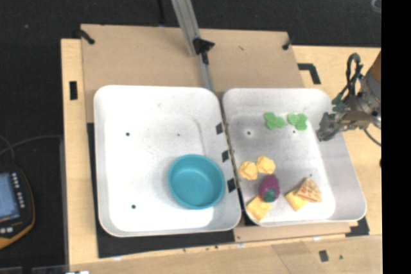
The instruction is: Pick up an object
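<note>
White plastic bins sit side by side on the tabletop. The left bin holds a teal bowl near its front right corner. The right bin holds two green pieces near the back, and a cluster toward the front: two yellow lumps, a purple piece, a yellow block and an orange-yellow wedge (all small toys). The hand hovers at the right bin's right rim, just beside the green pieces; whether it is wide or narrow, I cannot tell. Nothing visible sits between its tips.
</note>
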`<state>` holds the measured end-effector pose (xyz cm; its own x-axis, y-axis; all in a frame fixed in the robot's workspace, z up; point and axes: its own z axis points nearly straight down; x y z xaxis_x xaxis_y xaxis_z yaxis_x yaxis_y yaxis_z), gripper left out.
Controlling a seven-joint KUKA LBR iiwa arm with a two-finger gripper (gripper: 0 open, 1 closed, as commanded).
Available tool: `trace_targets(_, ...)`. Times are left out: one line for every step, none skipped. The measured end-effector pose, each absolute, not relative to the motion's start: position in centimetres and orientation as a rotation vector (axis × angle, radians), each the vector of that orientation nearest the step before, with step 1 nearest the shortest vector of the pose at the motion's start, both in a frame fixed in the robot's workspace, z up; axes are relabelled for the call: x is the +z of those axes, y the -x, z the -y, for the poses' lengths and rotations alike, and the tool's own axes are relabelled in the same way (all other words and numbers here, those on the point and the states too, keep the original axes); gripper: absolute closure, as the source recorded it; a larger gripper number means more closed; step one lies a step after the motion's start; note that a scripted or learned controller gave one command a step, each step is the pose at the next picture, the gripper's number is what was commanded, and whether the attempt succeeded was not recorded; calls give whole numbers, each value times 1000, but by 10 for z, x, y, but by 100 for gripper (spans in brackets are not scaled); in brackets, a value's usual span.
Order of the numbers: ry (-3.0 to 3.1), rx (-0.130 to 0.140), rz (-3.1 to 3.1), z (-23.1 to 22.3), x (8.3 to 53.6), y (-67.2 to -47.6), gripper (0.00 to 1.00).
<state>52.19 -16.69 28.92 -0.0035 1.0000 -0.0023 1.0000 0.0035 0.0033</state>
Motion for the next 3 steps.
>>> trace_targets(-2217, 1, -2223, 116, 274, -537, 100)
trace_targets(-2219, 0, -2223, 62, 264, -547, 100)
trace_targets(-2220, -1, -2224, 15, 250, -558, 100)
